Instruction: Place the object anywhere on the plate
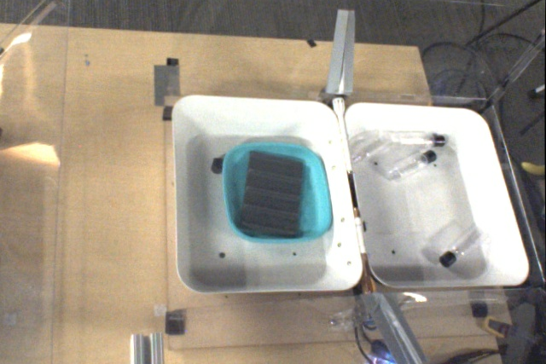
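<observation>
Two white bins sit side by side on a wooden bench (94,209), the left bin (192,256) and right bin (490,183). The right one has a few clear plastic tubes with dark caps: a cluster (401,153) near its top, another (456,251) lower down. Cables (503,38) trail over the grey carpet.

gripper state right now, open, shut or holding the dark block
Gripper: cannot be told from the camera view. The dark ridged block already lies on the turquoise plate in the left bin, with nothing gripping it.

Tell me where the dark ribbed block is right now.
The dark ribbed block lies on the turquoise plate in the left white bin of the camera view, near that bin's middle, with the right white bin beside it.
</observation>
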Tool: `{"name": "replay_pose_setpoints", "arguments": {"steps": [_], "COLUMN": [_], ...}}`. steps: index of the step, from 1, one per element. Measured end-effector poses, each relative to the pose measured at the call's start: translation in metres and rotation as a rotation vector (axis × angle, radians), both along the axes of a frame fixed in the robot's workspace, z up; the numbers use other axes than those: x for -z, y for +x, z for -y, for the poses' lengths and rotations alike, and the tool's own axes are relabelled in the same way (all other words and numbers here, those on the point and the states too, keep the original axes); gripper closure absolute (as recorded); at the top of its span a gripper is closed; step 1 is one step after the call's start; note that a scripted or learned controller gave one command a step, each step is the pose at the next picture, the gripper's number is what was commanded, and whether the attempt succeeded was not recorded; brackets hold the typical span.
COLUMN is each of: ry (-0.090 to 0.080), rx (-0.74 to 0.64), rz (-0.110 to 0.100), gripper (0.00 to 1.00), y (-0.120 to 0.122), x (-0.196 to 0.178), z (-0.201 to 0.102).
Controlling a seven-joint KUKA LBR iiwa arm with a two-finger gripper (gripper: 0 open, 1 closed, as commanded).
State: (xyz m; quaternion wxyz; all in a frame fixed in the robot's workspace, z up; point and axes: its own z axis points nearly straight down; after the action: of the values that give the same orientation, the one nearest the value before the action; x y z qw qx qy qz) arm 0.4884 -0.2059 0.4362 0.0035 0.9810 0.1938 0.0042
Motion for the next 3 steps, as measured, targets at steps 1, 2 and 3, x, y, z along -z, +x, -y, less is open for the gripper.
{"name": "replay_pose_setpoints", "arguments": {"steps": [1,2,3], "ry": [0.001,0.002,0.002], "rx": [0.082,0.159,0.181], "rz": [0.001,0.001,0.001], "gripper": [0.0,0.0,0.0], "y": [0.0,0.0001,0.0001], "x": [-0.0001,-0.0001,-0.0001], "z": [-0.0001,-0.0001,-0.0002]}}
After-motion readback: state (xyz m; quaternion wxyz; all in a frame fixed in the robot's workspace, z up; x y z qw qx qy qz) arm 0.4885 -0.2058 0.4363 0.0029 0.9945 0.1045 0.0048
